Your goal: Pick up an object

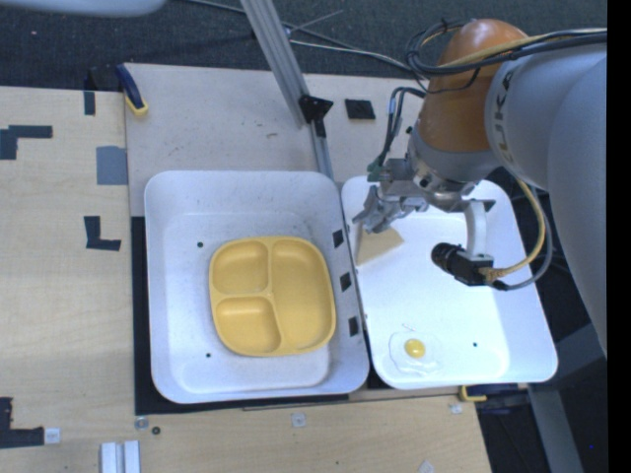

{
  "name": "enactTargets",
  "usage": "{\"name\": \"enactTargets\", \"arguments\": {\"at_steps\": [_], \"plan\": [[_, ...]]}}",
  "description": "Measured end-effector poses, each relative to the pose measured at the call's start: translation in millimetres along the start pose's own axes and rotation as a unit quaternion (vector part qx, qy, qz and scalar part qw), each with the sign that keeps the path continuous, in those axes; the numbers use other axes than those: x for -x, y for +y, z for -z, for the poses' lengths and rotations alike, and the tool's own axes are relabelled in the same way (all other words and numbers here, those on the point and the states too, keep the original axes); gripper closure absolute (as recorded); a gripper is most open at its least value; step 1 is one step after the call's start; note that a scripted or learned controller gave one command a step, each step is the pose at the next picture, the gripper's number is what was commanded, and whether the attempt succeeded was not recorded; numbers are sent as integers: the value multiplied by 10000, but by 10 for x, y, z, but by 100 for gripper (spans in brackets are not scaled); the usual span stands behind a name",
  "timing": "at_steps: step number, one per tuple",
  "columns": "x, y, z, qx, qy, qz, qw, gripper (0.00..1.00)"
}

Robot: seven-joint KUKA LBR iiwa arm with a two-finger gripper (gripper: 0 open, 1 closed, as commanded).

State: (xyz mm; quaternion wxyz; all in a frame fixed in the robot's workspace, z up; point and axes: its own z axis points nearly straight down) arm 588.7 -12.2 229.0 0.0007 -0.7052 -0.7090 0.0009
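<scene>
One gripper near bin edge

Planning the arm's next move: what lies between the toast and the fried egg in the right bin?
In the camera view, only bare white bin floor lies between the toast and the egg. The gripper is at the toast's upper edge.

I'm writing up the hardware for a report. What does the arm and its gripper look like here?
The arm has a smooth light-grey shell with a rounded orange band above the wrist. Black cables loop over that band, and a yellowish cable curves down its side to a small black fitting. The gripper is a compact grey metal assembly below the wrist.
</scene>
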Motion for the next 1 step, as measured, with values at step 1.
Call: {"name": "enactTargets", "arguments": {"at_steps": [1], "plan": [[-587, 247, 8, 10, 7, 9, 10000, 100]]}}
